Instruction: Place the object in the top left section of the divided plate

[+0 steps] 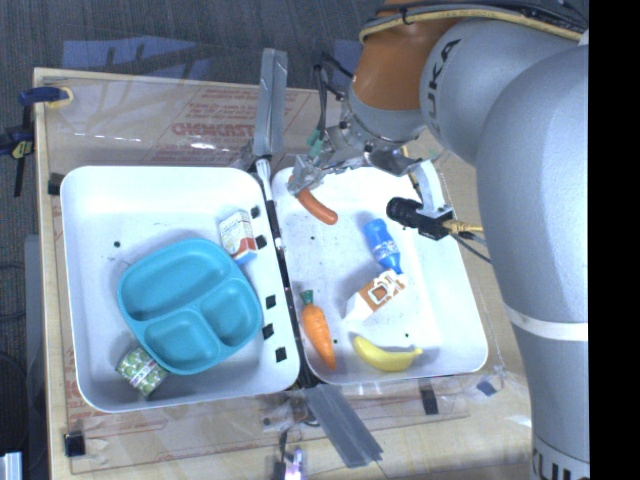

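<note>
Where end effector (308, 180) hovers, sausage (318, 207) lies just below

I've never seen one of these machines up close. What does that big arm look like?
The arm is made of fat, rounded, smooth grey segments, with an orange band above the wrist and dark letters beside it. Thin black cables loop over the band. At its tip sits a small metal gripper, with a black cylindrical part on a bracket beside it.

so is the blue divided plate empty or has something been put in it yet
Empty. All three sections of the blue divided plate show bare; the small carton lies beside its upper rim and the can beside its lower left edge.
</note>
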`<state>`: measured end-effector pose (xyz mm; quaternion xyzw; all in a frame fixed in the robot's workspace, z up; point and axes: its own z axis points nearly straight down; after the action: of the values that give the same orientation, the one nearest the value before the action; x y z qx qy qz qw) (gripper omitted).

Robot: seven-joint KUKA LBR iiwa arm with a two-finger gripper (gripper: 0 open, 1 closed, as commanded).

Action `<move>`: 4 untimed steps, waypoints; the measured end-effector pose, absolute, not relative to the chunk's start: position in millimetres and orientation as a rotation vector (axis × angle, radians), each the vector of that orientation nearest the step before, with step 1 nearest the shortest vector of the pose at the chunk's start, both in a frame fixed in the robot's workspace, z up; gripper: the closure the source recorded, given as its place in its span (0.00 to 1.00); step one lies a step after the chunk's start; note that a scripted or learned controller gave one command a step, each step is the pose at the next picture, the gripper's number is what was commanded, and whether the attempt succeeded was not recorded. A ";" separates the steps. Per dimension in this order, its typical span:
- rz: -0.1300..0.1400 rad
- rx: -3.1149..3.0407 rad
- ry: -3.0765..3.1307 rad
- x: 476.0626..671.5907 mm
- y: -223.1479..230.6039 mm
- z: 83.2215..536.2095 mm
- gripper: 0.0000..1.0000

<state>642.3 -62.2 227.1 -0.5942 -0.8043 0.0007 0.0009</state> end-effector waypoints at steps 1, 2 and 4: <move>0.004 -1.883 -2.512 554.4 -27.6 214.2 1.00; 0.004 -2.049 -2.377 493.3 -2.7 216.2 1.00; 0.004 -2.093 -2.340 548.6 -82.3 213.3 0.00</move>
<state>548.6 -82.3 213.3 -0.6668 -0.7453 0.0014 0.0011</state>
